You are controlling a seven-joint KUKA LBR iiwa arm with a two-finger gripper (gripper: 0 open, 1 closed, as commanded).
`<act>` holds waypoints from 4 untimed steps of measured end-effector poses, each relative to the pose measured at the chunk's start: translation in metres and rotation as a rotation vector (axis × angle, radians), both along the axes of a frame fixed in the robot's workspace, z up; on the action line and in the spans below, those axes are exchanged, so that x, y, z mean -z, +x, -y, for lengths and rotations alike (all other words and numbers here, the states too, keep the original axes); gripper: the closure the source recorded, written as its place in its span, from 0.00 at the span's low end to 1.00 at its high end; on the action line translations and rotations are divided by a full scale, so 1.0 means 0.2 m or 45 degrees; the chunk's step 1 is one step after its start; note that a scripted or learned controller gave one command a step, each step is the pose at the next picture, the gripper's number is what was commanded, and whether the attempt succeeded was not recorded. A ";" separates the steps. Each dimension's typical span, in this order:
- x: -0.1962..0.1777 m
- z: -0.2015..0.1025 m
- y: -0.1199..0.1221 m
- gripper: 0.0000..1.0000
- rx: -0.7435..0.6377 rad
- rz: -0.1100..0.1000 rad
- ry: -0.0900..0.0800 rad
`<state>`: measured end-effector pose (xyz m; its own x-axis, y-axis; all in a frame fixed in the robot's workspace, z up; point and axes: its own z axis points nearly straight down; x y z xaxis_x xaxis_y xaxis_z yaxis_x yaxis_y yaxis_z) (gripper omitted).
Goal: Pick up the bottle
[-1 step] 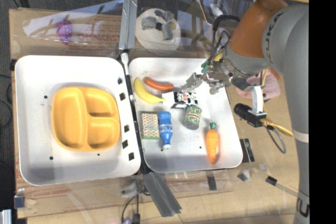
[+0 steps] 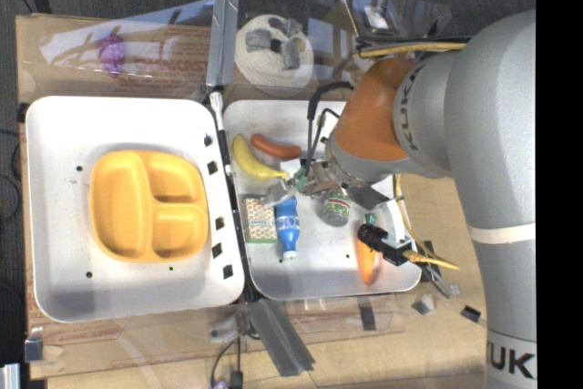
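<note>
Camera view shows the grey arm's two-finger gripper [image 2: 314, 179], its grip state impossible to tell, poised in the right white bin [image 2: 273, 287] just up-right of the small blue plastic bottle [image 2: 286, 228], whose long axis runs near-vertically, cap lowest.

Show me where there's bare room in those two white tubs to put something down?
The left bin has bare floor all round the yellow tray. In the right bin, a free strip lies below the blue bottle, toward the carrot. Its upper half is crowded: banana, sausage, claw.
</note>
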<state>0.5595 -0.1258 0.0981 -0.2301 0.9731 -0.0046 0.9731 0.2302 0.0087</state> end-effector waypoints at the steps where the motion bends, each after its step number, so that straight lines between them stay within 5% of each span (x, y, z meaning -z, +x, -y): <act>1: -0.06 -0.02 0.01 1.00 -0.009 0.000 0.006; 2: -0.06 -0.02 0.01 0.00 -0.009 0.000 0.006; 3: -0.01 -0.03 -0.21 0.00 -0.071 0.010 0.000; 4: -0.06 -0.04 -0.20 1.00 -0.080 0.006 0.004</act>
